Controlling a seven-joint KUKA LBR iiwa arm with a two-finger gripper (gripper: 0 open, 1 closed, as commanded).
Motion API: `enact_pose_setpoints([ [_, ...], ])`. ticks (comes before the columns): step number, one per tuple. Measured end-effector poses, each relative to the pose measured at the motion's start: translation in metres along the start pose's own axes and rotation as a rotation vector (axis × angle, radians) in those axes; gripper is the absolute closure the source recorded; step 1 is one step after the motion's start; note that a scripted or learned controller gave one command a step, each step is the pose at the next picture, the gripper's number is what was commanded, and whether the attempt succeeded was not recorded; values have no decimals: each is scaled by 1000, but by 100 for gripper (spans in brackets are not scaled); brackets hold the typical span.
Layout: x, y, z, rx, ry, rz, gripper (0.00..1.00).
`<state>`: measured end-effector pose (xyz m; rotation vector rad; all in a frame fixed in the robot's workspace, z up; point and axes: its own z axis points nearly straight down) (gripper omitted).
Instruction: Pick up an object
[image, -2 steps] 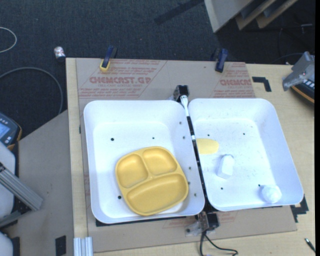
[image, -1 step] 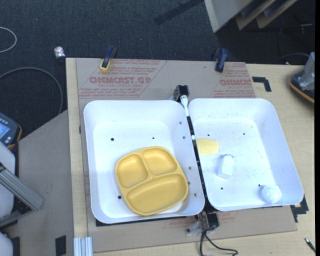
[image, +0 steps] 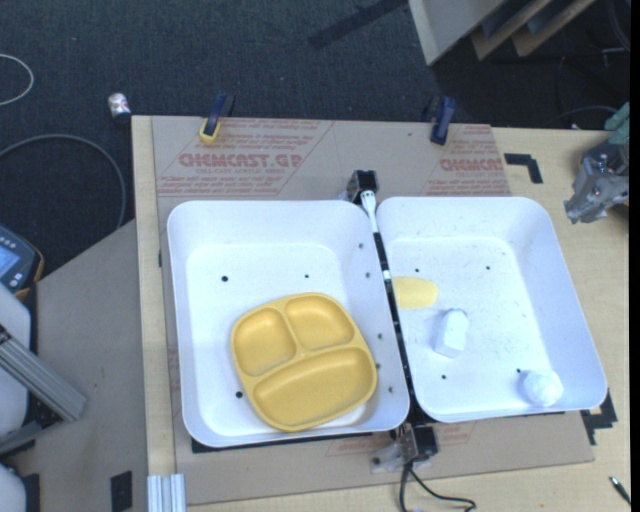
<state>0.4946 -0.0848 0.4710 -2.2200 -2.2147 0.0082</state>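
Camera view: I see the gripper (image: 598, 190) at the right edge, outside the right bin (image: 560, 260), just beyond its far right corner. I cannot tell its state at this size.

Candidate objects, relative to the gripper: the small white block (image: 451, 332) lies nearer the camera and to the left, mid-bin. The flat yellow piece (image: 414, 293) sits further left, just beside the divider. The white round object (image: 542, 386) rests in the near right corner, almost straight toward the camera from the gripper. The yellow divided plate (image: 303, 360) lies well apart in the left bin (image: 200, 300).

My judgement: approach has not begun. I would target the white block; it stands clear of walls. Centre above it, then descend vertically.
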Motion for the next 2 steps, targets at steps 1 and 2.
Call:
enact_pose_setpoints([
  [1, 82, 24, 65, 1, 2, -12, 100],
  [2, 122, -17, 117, 2, 1, -8, 100],
])
